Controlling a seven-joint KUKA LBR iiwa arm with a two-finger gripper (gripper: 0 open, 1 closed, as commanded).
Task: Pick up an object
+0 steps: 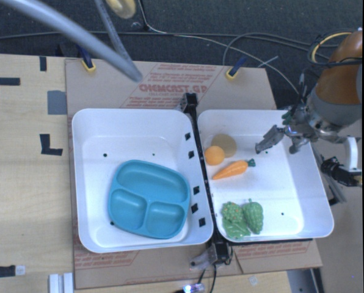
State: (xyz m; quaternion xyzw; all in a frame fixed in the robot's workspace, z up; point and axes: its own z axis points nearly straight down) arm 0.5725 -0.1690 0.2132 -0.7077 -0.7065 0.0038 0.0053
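Observation:
The right bin (304, 224) holds an orange carrot (231, 170), a small orange ball (214, 155) touching a tan round piece (225, 143), and two green leafy pieces (243, 218) near its front. My gripper (278, 141) hangs over the right bin's back right part, to the right of the carrot and apart from it. Its two fingers are spread, one finger (266, 141) pointing left and down, with nothing between them.
The left bin (87, 163) holds a blue divided plate (149, 198). A black divider with clips (197, 170) runs between the bins. Cables (255, 47) trail across the cardboard behind the bins. The arm's orange band (344, 72) rises at the right edge.

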